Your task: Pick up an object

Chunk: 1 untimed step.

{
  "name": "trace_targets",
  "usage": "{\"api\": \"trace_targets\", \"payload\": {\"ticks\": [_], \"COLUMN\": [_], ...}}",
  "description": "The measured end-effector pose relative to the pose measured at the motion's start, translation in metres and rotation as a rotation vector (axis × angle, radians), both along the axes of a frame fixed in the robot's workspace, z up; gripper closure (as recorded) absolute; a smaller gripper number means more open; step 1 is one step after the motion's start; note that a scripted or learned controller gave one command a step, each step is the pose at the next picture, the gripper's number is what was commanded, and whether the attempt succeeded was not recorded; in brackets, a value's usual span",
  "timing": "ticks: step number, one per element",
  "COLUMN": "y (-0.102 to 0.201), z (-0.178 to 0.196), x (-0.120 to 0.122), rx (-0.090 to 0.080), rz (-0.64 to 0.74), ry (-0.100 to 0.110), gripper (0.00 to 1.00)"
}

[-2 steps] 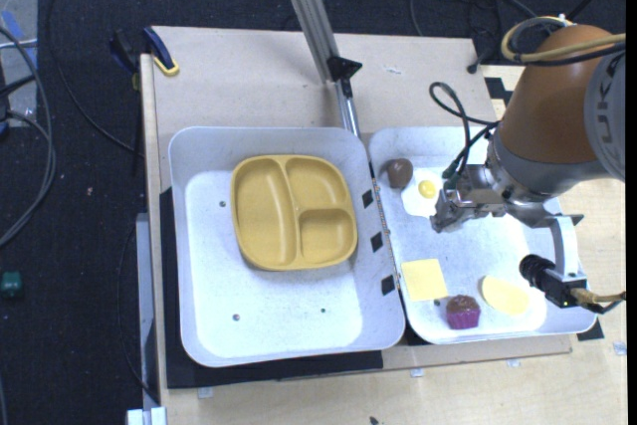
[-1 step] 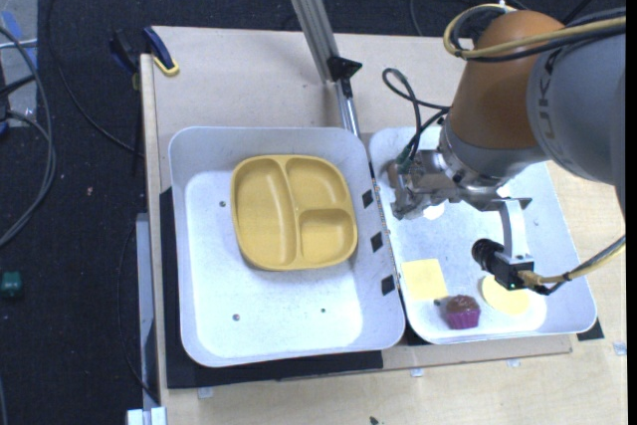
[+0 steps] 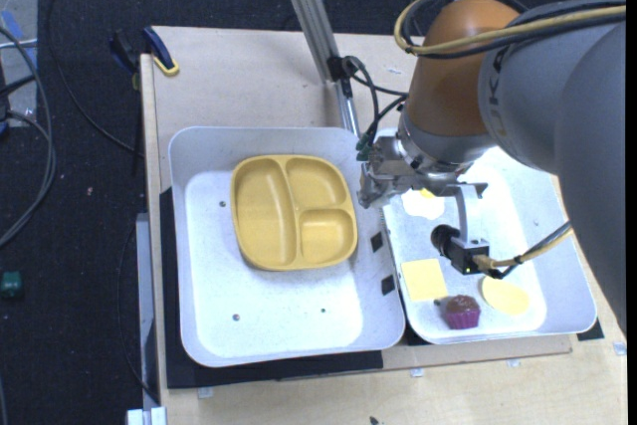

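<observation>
pale yellow piece (image 3: 427, 205) lies on the floor of the right bin (image 3: 542, 249), in its back left part, right under the claw (image 3: 398, 182) and half covered by it; it is one of the loose things there to pick. the claw hangs low over that corner, close to the wall shared with the left bin (image 3: 209, 314), and whether it is clenched or released cannot be told, nor can anything be seen gripped in it. the grey arm with its orange band (image 3: 463, 65) comes in from the right and covers the back of the right bin. toward the front of this bin lies a flat yellow square (image 3: 425, 280), just in front of it a small purple lump (image 3: 460, 312), and beside that a round yellow disc (image 3: 506, 298). in the left bin a yellow divided plate (image 3: 294, 212) sits flat near the back right. both bins rest on the pale tabletop (image 3: 229, 85), and a blue and yellow clip (image 3: 159, 53) sits at its far left corner.
</observation>
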<state>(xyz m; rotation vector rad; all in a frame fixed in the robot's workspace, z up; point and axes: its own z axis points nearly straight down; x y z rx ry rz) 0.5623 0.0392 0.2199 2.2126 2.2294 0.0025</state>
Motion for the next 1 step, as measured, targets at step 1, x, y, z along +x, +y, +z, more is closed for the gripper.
{"api": "trace_targets", "payload": {"ticks": [1], "y": [0.0507], "z": [-0.0030], "x": [0.0148], "rx": [0.000], "rz": [0.001], "ry": [0.000], "gripper": [1.00]}}
